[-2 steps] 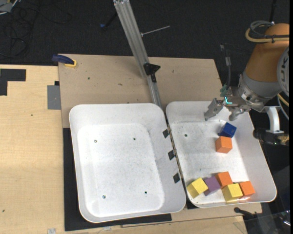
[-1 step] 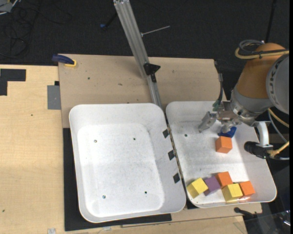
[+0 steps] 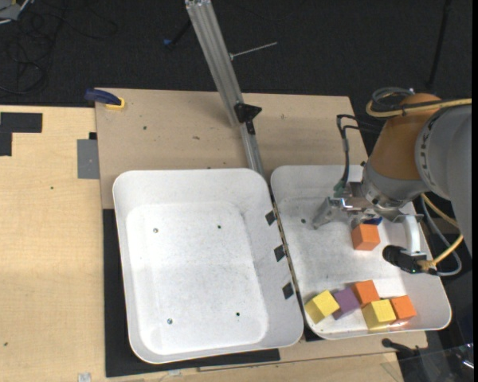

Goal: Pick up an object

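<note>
My pincer [image 3: 362,220] hangs over the right bin [image 3: 303,183], and an orange cube [image 3: 366,236] sits directly beneath it, apparently clamped between the tips (contact is partly hidden by the wrist). Five spare blocks [image 3: 358,302] crowd the near rim, where the wall would hamper a grasp.

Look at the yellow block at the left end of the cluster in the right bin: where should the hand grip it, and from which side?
Probably from above, across two opposite flat side faces of the yellow block. Its left faces look open to bare floor of the right bin, while the purple block sits against its right side. Closing along the axis that avoids the purple block looks safest.
</note>
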You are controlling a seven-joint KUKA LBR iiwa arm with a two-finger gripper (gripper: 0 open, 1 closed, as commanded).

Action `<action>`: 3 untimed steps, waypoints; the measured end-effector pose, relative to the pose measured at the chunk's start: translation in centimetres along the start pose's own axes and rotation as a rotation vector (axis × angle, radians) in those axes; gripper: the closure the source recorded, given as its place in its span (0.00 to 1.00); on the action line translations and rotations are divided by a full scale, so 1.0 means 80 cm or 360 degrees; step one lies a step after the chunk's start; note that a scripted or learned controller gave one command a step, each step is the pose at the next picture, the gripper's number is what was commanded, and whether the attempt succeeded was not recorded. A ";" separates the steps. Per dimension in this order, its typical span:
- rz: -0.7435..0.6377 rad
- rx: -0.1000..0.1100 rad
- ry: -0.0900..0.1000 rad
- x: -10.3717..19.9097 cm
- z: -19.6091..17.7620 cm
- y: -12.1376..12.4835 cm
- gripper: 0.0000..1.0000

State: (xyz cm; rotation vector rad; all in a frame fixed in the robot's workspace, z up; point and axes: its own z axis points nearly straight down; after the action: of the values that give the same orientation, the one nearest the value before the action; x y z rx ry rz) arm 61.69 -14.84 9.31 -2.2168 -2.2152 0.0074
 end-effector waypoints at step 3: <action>-0.0003 -0.0019 -0.0005 0.004 -0.143 0.011 1.00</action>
State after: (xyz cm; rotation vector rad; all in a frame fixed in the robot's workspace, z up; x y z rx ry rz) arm 62.69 -14.53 20.73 -2.2222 -2.2243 -0.0024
